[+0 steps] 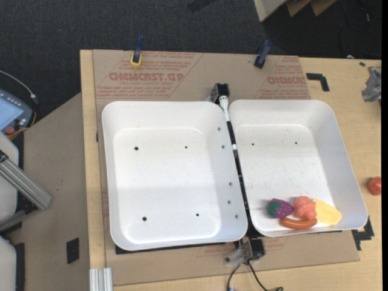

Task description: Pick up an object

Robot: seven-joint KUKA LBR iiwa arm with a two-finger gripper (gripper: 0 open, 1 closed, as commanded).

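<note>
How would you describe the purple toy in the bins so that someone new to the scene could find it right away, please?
Look at the right-hand bin of the two white ones, then down to its near corner, where a few small toys lie in a cluster. The purple toy is at the cluster's left end, beside the pink toy and above the orange sausage shape. It is the only purple piece.
</note>
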